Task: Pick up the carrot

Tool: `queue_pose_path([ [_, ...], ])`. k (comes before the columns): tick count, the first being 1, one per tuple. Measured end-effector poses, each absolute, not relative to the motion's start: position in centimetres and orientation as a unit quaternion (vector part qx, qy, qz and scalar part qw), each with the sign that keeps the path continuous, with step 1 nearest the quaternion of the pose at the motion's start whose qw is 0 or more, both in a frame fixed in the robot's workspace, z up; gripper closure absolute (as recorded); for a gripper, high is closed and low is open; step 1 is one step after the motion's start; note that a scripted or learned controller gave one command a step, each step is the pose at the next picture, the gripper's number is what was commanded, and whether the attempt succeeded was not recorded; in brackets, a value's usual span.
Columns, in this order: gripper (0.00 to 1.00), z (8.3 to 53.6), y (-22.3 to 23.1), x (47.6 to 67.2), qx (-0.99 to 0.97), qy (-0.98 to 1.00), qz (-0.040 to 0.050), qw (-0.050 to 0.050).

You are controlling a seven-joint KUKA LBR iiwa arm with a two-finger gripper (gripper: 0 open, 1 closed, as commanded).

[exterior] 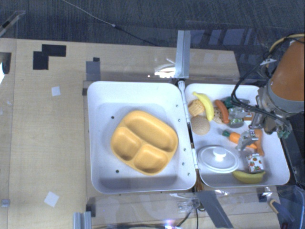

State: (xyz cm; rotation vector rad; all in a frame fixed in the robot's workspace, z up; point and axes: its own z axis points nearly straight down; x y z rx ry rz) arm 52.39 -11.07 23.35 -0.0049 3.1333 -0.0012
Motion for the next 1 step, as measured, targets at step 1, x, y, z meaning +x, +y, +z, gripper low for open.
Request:
queue_pose_path([
  [1, 0.0, 12.79, -12.15, 57.2, 0.056, 0.998, 0.0006, 0.001],
])
